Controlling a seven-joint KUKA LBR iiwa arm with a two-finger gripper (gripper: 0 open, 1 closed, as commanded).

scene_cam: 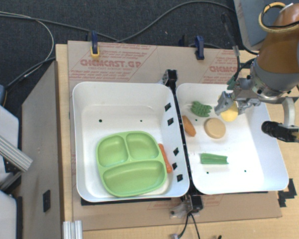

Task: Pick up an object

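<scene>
Hovering over the right bin (269, 148), the claw (232, 105) sits low at the bin's far side, right above a yellow piece (230, 115) that peeks out beneath it. Whether that piece is actually pinched, I cannot tell, and I cannot tell how wide the claw stands either; the metal parts blur together from up here. The grey arm (276, 59) with its orange band comes down from the far right.

Just left of the claw lies a green leafy piece (201, 108), close but apart from it. Near the yellow piece, and just beside it, rests a round tan disc (215, 128). Further left, against the bin's left wall, an orange piece (189, 126) lies lengthwise. Nearer to us, a flat green pod (214, 159) lies alone, well apart from the rest.

Over in the left bin (89, 108), a green divided plate (131, 162) fills the near part, with a thin orange stick (165, 159) touching its right edge. Both bins sit on the cardboard-topped desk (139, 59), with clamps along its far edge.
</scene>
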